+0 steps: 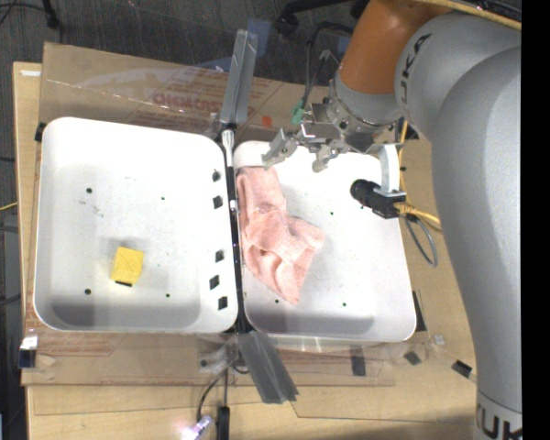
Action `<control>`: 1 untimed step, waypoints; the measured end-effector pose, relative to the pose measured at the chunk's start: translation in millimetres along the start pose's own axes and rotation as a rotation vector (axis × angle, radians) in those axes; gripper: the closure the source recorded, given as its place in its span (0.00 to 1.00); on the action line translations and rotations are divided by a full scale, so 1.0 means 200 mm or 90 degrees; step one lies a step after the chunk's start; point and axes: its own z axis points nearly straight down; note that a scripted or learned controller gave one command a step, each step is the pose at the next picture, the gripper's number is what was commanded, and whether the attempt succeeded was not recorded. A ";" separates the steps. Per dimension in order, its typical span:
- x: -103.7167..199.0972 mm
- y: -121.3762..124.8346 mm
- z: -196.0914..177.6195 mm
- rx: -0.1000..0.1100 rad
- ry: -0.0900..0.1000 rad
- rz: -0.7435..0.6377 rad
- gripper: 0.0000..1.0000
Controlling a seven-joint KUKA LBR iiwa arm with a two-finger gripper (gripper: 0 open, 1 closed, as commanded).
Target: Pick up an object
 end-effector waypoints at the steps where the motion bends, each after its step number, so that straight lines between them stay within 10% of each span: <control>1: 0.03 0.04 -0.21 -0.002 0.000 0.107 0.00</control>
